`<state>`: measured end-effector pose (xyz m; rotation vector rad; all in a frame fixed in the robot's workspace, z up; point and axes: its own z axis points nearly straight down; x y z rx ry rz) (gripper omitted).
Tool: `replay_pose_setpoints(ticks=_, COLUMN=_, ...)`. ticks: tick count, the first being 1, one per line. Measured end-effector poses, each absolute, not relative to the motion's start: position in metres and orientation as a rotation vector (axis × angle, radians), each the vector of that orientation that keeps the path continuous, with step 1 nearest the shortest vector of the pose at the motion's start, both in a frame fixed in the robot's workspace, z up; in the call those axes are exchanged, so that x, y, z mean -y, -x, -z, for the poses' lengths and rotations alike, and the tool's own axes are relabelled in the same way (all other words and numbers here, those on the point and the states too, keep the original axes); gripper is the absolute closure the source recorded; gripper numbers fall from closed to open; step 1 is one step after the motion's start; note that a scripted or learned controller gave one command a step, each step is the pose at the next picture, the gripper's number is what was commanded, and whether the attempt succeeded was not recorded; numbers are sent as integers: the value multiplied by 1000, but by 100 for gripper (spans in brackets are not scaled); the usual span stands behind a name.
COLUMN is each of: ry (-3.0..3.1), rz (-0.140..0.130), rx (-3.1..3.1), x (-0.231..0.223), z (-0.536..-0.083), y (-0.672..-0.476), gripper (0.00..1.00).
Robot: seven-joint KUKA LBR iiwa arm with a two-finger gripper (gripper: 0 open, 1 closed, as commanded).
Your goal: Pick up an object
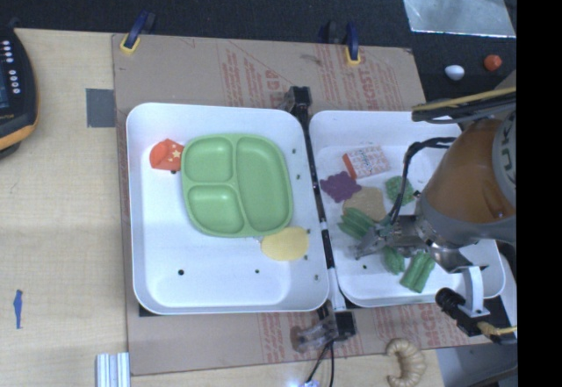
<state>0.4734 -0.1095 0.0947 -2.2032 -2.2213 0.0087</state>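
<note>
1. Green blocks [357,223] lie in the right bin [351,126], touching a purple piece [339,187] and a tan one [369,201].
2. Gripper [379,240] is low among them; whether it is open or closed is unclear.
3. Another green piece [416,271] lies just beside it.
4. In the left bin [211,284] are a green divided plate [237,183], a yellow item [285,244] and a red one [165,154].

Two white bins sit side by side on a cardboard sheet on the surface [61,201]. The left bin [158,280] holds a green divided plate [237,183], a red piece [165,154] beside it and a yellow piece [285,244] touching its lower edge. In the right bin [351,293], the pincer [379,240] is low among green pieces [356,222], near a purple piece [339,187] and a small orange-and-white box [365,161].
</note>
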Motion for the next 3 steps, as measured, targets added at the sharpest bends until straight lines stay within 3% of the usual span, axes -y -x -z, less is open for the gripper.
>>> replay_pose_setpoints(ticks=1, ry=2209, rz=-6, rx=2227, x=113, z=-110, y=-475, gripper=100)
replay_pose_setpoints(ticks=2, ry=2208, rz=-7, rx=2227, x=113, z=-110, y=-475, gripper=0)
replay_pose_setpoints(ticks=3, ry=2209, rz=-5, rx=2224, x=96, z=-90, y=-475, gripper=0)
